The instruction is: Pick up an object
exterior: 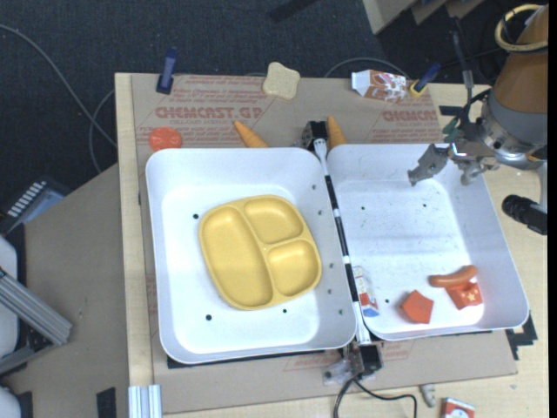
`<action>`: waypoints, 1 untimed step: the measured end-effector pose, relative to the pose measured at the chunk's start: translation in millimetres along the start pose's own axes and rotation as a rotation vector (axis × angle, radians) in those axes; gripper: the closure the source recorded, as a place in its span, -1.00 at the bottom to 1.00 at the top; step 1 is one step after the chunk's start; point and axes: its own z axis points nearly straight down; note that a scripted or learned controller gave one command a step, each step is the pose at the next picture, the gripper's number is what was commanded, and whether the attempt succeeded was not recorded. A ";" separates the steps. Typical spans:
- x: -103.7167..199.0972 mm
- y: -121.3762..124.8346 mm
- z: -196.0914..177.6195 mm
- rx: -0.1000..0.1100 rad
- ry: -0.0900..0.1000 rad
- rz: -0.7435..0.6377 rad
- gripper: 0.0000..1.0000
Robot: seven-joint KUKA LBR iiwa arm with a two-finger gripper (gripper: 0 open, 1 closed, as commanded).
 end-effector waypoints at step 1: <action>36.7 -29.2 89.0 0.005 0.002 -0.001 -1.00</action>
